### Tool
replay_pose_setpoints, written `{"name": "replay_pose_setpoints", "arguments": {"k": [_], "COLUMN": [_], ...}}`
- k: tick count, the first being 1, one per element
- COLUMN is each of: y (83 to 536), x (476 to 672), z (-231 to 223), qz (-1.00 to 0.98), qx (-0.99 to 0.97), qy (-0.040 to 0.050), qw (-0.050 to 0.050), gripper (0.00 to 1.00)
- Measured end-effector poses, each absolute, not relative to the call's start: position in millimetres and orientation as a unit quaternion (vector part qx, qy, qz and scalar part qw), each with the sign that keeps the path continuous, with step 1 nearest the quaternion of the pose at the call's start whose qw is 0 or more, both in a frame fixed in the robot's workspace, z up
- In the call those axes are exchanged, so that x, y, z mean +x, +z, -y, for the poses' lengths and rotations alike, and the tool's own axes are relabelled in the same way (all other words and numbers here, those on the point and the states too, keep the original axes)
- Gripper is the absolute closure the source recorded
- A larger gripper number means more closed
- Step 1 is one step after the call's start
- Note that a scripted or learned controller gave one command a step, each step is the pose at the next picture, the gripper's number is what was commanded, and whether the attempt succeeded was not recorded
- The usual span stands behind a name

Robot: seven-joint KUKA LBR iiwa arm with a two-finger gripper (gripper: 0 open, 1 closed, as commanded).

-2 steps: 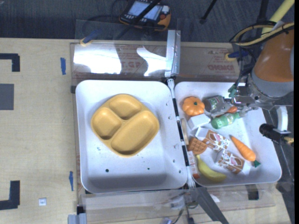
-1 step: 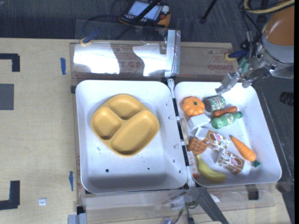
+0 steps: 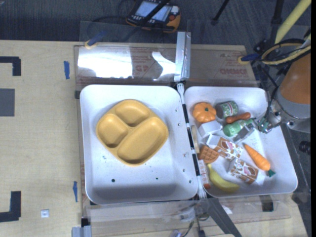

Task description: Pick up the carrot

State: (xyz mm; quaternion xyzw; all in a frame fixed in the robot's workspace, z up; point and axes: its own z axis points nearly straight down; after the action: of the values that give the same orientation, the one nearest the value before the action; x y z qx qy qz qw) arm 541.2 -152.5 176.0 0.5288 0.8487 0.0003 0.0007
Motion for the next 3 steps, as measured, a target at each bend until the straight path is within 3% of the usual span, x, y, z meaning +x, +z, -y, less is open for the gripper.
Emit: {"name": "replay_pose_setpoints", "arguments": {"k": [1,2,3], "y": [90,89,98], "x": [502.6,485.3,485.7], "z": [170,203,204], "qz": [-0.891,-0.850,-0.849], "qx": [0.454,0.527,0.528], "qy": [0.0031,0.0032,0.0033], "qw": [0.006,0.004,0.006], "gripper": [0.00,0.00,1.00]}}
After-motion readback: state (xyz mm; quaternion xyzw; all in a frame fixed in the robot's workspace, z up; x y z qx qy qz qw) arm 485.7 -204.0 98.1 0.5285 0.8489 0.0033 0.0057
